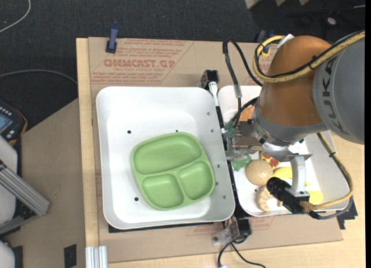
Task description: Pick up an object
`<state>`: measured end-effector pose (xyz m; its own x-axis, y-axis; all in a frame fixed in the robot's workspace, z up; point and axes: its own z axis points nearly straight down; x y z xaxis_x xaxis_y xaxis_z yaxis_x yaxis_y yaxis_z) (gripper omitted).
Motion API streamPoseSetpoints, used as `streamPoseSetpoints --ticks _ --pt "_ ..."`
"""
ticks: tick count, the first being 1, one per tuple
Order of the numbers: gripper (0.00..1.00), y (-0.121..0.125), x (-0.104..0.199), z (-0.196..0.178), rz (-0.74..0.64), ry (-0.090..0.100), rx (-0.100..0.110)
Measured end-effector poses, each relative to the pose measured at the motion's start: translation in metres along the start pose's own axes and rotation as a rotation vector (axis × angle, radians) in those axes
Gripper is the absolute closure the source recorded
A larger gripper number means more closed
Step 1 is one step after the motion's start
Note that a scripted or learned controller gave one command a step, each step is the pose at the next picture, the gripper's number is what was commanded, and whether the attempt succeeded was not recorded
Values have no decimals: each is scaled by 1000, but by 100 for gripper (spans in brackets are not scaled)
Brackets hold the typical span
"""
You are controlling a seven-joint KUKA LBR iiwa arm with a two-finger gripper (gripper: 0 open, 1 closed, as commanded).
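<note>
Tool (239, 144) is seen low at the left edge of the right bin (243, 94), tucked under the arm's (343, 93) orange wrist band; whether it is wide or narrow cannot be told, since it is hidden by the wrist from above, and nothing is seen gripped. Loose items are crowded in the right bin: a beige egg-shaped object (258, 172) just below the tool, a small green piece (241, 161) nearly under it, a yellow piece (282, 173) touching the egg shape on its right, and an orange piece (248, 112) partly covered at the far side. A green divided plate (172, 170) is laid flat in the left bin (116, 139), well apart from the tool, and both bins are set side by side on the table (145, 64). The egg shape is judged the likeliest target, being nearest and best exposed. It is expected to be light, stiff and smooth, so it could roll or be squirted out if pinched off centre; it should be taken across its narrow middle, straight from above. Neighbours could be nudged, as the yellow piece is pressed against it. The small green piece looks too small to be read clearly. The plate is judged light and rigid but wide and flat; only its rim could be pinched. The pick is not yet made.
</note>
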<state>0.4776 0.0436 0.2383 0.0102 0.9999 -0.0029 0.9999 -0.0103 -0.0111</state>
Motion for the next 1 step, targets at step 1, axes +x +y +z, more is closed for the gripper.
streamPoseSetpoints --ticks 1 --pt "100 1 31 -59 -14 4 -16"
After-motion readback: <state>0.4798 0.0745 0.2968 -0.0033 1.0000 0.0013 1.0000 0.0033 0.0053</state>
